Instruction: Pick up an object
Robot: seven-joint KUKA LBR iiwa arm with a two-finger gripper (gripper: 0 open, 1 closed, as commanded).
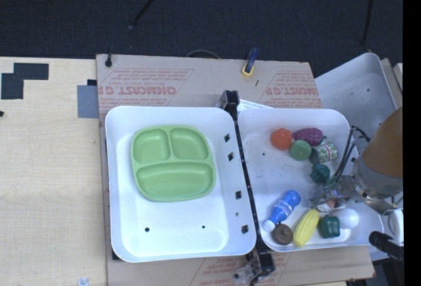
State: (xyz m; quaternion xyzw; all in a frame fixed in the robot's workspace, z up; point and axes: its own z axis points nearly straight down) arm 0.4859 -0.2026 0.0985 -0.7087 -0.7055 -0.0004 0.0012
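two white bins [125, 146]; one green divided plate [173, 163]; about nine small toys [304, 227]

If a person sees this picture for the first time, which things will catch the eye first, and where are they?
The green tray, split into three compartments, lies in the left bin and stands out against the white. In the right bin, small bright toys crowd the right and near side: an orange ball, a purple piece, a blue bottle and a yellow corn. The end effector reaches into that cluster from the right.
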